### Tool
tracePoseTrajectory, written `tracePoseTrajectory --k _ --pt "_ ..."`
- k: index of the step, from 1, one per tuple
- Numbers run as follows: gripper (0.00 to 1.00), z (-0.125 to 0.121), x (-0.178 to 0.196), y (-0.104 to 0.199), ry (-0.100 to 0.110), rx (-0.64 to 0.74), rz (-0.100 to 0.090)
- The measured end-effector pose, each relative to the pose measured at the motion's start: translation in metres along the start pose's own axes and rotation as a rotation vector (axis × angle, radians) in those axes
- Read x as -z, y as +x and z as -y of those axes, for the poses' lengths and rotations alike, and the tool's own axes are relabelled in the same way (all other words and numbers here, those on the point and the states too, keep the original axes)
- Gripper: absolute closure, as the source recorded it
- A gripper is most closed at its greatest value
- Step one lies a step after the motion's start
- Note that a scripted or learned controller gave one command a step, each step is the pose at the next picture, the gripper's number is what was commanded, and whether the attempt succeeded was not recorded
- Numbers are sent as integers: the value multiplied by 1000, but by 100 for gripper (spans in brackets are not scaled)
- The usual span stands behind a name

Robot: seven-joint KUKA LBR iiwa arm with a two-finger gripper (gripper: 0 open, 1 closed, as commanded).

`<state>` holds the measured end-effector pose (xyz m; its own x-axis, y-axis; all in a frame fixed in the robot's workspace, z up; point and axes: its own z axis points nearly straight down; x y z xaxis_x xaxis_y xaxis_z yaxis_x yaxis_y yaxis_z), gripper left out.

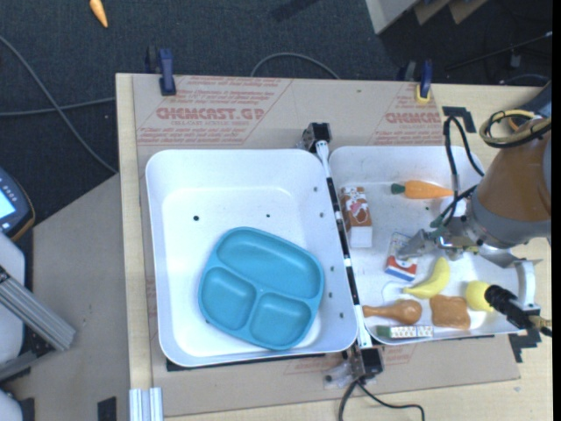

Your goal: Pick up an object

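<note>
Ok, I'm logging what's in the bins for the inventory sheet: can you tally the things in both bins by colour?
Blue: 1, the divided plate
Orange: 1, carrot
Yellow: 2, banana, lemon
Brown: 3, drumstick, bread piece, small carton
Red, white and blue: 1, small packet
Total: 8

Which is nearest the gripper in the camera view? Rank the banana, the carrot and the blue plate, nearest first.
Measured from the gripper:
1. banana, just below it in the right bin.
2. carrot, above it near that bin's far wall.
3. blue plate, well off to the left, in the left bin.
</note>
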<state>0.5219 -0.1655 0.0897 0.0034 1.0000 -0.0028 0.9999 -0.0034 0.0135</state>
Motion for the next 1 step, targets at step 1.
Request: tracePoseTrajectory --k 1 --pt "0 40 0 -1 1 -1 0"
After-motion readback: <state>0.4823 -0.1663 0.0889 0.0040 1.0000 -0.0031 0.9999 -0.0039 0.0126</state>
